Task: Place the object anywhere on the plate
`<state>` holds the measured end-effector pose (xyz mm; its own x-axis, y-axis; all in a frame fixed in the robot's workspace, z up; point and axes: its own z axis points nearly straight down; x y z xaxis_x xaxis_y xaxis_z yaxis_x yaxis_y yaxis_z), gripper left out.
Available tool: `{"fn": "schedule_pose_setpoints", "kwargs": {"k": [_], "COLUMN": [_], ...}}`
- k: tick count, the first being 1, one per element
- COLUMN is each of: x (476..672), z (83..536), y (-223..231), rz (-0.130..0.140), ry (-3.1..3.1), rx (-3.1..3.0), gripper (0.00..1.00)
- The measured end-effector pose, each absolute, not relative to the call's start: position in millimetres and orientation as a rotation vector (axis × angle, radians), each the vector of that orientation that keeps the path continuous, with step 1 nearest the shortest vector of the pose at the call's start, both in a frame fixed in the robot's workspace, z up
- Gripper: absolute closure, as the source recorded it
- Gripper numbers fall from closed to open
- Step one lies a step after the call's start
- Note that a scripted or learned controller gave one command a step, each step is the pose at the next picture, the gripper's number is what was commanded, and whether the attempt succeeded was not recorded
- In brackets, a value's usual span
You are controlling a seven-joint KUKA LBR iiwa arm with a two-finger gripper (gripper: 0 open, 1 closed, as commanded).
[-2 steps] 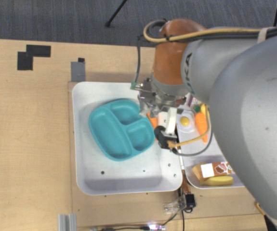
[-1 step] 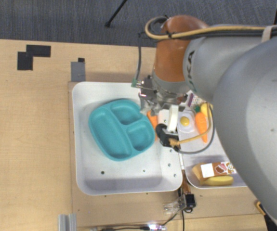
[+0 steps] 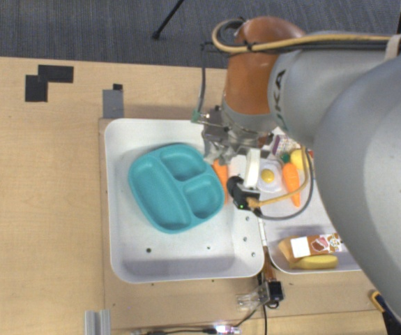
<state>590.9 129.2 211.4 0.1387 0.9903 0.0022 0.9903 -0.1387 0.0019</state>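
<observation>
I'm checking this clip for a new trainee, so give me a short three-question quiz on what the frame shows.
1. True or false: the teal plate lies in the left white bin.
2. How many compartments does the plate have: A two, B three, C five?
3. Where is the orange carrot-like piece under the pincer relative to the plate?

Key
1. True.
2. B, three.
3. Just off the plate's right edge, beside it rather than in a compartment. Whether the pincer grips it cannot be told.
</observation>
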Motion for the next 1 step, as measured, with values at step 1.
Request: {"fn": "schedule_pose_setpoints", "kwargs": {"k": [1], "x": [590.9], "z": [211.2], "y": [129.3], "rz": [-0.004], "ry": [-2.062], "rx": [-2.37], "gripper": [0.0]}}
